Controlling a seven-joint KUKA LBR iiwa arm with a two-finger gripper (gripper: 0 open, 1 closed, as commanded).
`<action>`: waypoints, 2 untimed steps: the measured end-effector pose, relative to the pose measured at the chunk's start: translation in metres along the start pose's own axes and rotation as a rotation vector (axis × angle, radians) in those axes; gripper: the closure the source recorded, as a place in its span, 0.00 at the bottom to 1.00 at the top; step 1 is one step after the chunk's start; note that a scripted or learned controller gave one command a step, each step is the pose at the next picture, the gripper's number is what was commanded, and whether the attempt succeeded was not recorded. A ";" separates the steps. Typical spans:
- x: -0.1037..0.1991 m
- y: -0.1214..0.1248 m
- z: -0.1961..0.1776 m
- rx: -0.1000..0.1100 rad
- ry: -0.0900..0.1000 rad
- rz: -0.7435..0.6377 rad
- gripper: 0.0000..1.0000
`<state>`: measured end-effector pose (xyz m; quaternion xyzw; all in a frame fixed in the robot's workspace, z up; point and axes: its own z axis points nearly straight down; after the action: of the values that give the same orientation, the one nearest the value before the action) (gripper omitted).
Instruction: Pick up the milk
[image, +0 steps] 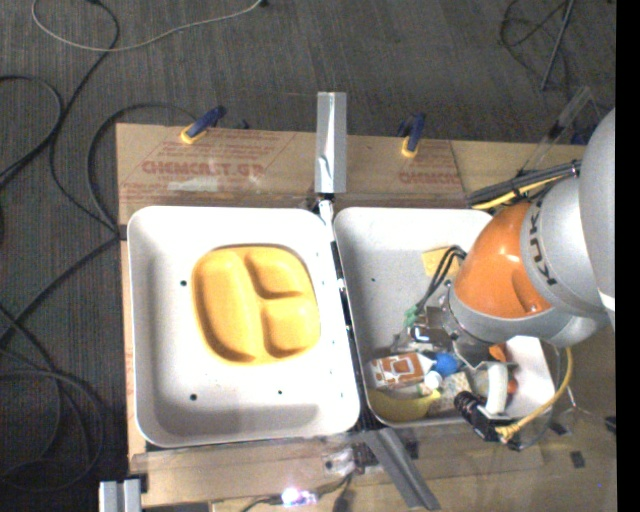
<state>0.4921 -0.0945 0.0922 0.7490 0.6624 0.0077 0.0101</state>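
Bench (290, 160): brown cardboard-covered top. Two white bins directly on it, side by side, touching: left bin (160, 400), right bin (375, 240). Two blue-yellow clamps (202, 124) on far edge. Metal bar (331, 140) upright between them.

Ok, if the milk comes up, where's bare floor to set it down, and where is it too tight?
Bare: the left bin floor ringing the yellow tray, widest along its near edge, and the right bin's far-left stretch beside the divider. Crowded: the right bin's near end, where the milk carton, a yellow bowl and small items pack under the arm.
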 end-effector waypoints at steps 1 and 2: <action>0.001 -0.002 0.002 0.010 0.002 -0.001 0.00; 0.002 -0.002 -0.007 0.010 0.003 -0.002 1.00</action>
<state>0.4904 -0.0928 0.0991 0.7484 0.6632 0.0057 0.0054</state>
